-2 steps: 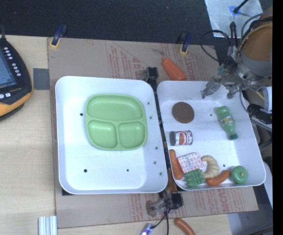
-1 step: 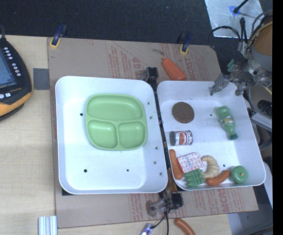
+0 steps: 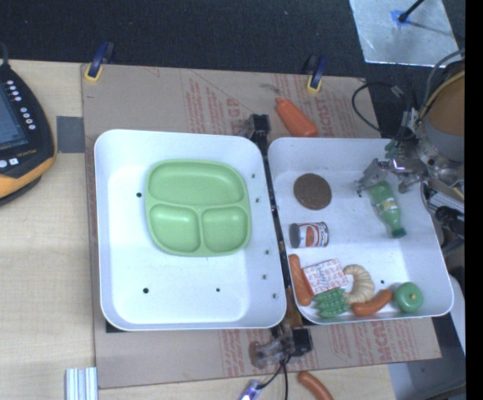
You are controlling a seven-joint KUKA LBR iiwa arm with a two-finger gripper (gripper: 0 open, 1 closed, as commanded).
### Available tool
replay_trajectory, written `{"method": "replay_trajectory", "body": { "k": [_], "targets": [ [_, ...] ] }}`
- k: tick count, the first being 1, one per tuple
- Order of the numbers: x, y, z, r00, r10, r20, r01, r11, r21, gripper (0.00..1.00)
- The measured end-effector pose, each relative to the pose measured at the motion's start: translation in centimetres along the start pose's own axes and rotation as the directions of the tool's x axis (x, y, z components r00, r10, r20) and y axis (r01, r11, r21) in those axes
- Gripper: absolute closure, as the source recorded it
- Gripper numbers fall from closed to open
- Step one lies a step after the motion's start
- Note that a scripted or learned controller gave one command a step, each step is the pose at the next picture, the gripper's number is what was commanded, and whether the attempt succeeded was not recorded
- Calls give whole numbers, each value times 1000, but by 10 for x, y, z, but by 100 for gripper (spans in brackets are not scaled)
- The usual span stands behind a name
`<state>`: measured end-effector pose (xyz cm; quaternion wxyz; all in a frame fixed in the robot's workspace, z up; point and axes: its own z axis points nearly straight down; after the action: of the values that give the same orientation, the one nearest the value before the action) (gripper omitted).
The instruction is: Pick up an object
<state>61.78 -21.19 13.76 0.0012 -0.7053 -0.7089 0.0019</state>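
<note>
Cardboard covers the bench under two bins; the left bin (image 3: 116,307) has a green tray (image 3: 198,205). In the right bin (image 3: 441,261) I see the bottle (image 3: 385,206), long axis near-to-far, just near-left of the gripper (image 3: 391,167), whose grip I cannot tell.

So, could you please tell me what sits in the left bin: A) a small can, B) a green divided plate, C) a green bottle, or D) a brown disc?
B: the green divided plate lies alone in the left bin; the others lie in the right bin.
</note>
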Motion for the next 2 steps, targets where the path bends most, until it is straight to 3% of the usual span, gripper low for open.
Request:
{"method": "replay_trajectory", "body": {
  "k": [1,2],
  "targets": [
    [75,37,12,1000,-2,0,2,1000,-2,0],
    [102,-62,41,1000,0,-1,0,1000,2,0]
  ]
}}
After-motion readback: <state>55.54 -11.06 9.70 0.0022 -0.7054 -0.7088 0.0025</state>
